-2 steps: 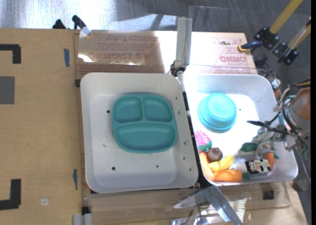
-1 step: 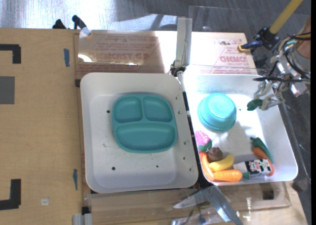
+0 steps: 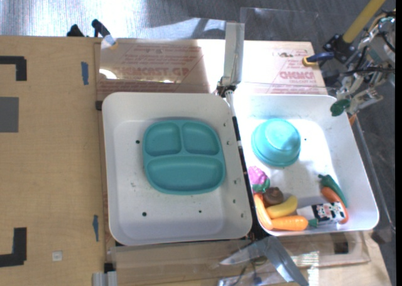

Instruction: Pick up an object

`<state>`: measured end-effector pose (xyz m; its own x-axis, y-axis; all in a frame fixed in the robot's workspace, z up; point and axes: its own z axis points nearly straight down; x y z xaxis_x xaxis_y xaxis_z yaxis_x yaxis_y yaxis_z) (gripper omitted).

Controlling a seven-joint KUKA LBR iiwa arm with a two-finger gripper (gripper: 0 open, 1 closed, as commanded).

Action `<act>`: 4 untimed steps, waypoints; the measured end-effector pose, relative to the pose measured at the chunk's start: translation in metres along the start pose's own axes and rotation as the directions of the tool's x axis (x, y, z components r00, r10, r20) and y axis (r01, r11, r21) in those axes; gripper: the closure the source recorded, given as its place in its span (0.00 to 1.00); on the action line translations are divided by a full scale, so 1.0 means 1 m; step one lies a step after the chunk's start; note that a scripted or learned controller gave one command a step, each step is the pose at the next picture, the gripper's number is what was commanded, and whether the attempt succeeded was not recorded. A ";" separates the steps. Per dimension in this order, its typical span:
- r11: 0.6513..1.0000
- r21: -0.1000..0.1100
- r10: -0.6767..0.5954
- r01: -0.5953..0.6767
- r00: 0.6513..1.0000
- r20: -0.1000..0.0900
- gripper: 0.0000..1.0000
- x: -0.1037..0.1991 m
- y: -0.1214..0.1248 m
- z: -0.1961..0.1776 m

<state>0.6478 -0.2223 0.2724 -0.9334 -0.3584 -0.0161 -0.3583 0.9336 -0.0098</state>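
White bins: two, side by side on the bench; the left bin (image 3: 119,153) and the right bin (image 3: 358,171) touch along a shared middle edge.
Teal pieces: two. A divided tray (image 3: 183,156) with three compartments lies flat in the middle of the left bin; an upturned bowl (image 3: 276,142) sits dome-up in the far half of the right bin.
Toy food: a cluster along the right bin's near edge. One pink-and-green piece (image 3: 258,179), one small brown piece (image 3: 273,196), one yellow banana (image 3: 283,207), two orange carrot-like pieces near the front wall (image 3: 290,222), one carrot with green top (image 3: 331,189) at the right wall, one small black-and-white carton (image 3: 328,212) just beside it.
Look of the pickable things: small, bright, glossy plastic, packed close, several touching.
Gripper (image 3: 352,99): up at the far right corner of the right bin, above its rim, well apart from the toys; nothing visible between its fingers, and I cannot tell whether they are spread or closed.
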 end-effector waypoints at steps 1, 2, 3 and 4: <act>0.981 -0.004 -0.195 0.195 0.981 -0.002 1.00 -0.021 -0.008 -0.042; 0.872 -0.008 -0.490 0.490 0.872 -0.001 1.00 -0.020 -0.008 -0.039; 0.865 -0.001 -0.502 0.502 0.865 0.003 1.00 -0.039 0.036 -0.113; 0.836 -0.017 -0.548 0.548 0.836 -0.003 1.00 -0.036 0.036 -0.059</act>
<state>0.6677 -0.1751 0.3313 -0.5843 -0.8115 -0.0049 -0.8115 0.5844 -0.0002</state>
